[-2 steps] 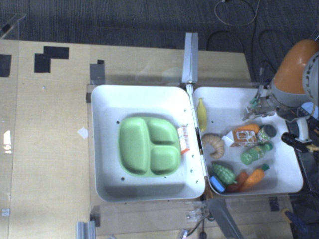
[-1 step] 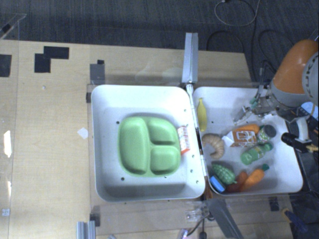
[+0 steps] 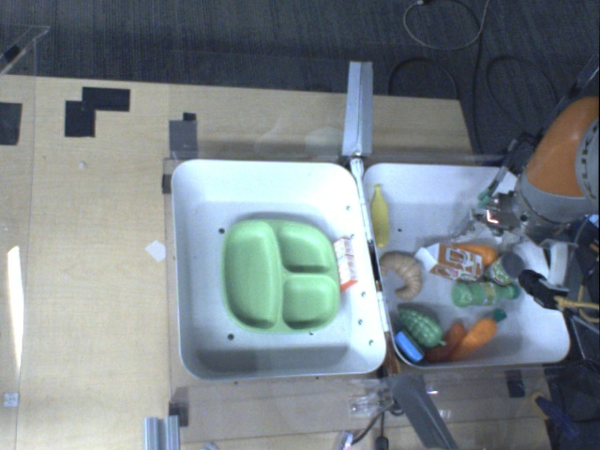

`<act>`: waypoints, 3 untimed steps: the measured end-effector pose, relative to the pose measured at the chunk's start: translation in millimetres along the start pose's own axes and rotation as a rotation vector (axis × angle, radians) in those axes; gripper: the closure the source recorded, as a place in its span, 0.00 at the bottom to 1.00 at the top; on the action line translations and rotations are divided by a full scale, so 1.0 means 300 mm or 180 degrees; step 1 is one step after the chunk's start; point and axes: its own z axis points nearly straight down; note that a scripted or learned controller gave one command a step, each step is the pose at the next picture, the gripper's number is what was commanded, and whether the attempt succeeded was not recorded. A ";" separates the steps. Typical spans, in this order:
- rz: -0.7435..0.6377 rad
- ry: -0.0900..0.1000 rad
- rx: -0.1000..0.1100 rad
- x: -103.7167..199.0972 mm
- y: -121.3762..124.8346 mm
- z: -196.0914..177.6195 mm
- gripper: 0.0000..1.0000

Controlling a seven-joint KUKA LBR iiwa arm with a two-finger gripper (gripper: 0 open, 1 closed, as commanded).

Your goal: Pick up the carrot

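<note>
The arm (image 3: 562, 162) enters at the right edge and is cut off there; its orange band and grey wrist cover the right bin's (image 3: 441, 190) far right corner. The gripper (image 3: 495, 216) sits low against the wrist, small and blurred, and whether it is parted or closed cannot be told. Nothing is seen between its tips.

The carrot (image 3: 478, 331) lies in the right bin near the front wall, right of centre: a tapered orange body with a green tuft at its upper right end. It is well apart from the gripper. Its lower left end touches a dark red item (image 3: 452, 338), partly hidden and not identifiable.

Around it: a green knobbly piece (image 3: 419, 326) and a blue item (image 3: 408, 348) at the front left corner, the blue one partly cut by the rim; a green bumpy piece (image 3: 483, 293) just behind the carrot; an orange and white packet (image 3: 461, 261) behind that; a tan curved croissant (image 3: 403, 272); a yellow banana (image 3: 380, 216) along the left wall.

The left bin (image 3: 202, 270) holds a smooth pale green divided tray (image 3: 279, 272) with three rounded compartments. A small red and white item (image 3: 346, 262) lies at its right edge, too small to read.
</note>
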 end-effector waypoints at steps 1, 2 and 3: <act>-0.0015 0.0001 -0.0025 0.006 0.010 -0.043 1.00; -0.0015 0.0001 -0.0024 0.006 0.009 -0.042 0.00; 0.0362 -0.0015 -0.0013 0.004 -0.168 -0.004 0.00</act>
